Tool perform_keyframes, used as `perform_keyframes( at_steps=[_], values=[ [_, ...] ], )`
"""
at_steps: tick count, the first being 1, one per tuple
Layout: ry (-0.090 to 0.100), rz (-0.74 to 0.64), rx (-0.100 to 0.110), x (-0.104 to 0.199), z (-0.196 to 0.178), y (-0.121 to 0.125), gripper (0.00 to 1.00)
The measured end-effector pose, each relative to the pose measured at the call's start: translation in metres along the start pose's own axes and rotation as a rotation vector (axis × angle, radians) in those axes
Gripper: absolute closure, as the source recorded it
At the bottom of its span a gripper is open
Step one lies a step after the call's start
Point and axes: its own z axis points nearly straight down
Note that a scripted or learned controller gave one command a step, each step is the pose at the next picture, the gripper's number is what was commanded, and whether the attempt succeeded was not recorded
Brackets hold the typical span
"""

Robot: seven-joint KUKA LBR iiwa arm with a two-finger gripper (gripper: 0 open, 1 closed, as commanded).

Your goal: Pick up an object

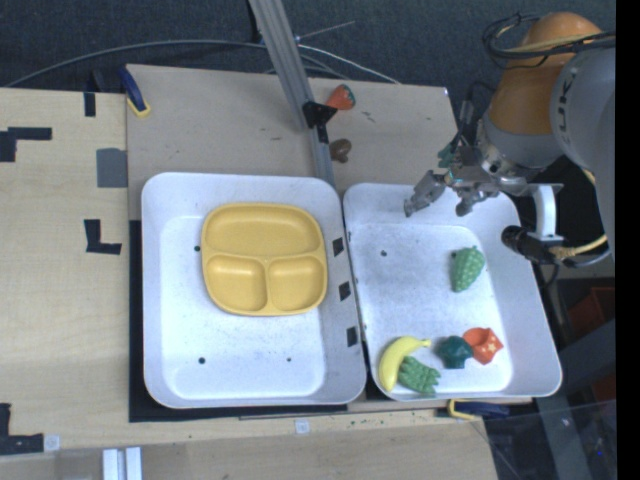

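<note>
Nothing is picked up yet. The end effector (pixel 442 199) hangs spread apart with nothing in it, over the right bin (pixel 400 268), well apart from the toy grapes (pixel 466 268).

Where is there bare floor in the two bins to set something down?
Left bin: a bare strip below the yellow divided plate. Right bin: open middle between its left wall and the green grapes. Crowded along its near edge: banana, green toy, teal piece, orange-red piece.
</note>
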Motion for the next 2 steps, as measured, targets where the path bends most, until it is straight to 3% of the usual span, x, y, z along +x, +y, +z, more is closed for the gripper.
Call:
perform_keyframes(
  at_steps=[1,2],
  values=[
    [0.000,0.000,0.000,0.000,0.000,0.000,0.00],
    [-0.002,0.000,0.005,-0.004,0.059,0.007,0.00]
  ],
)
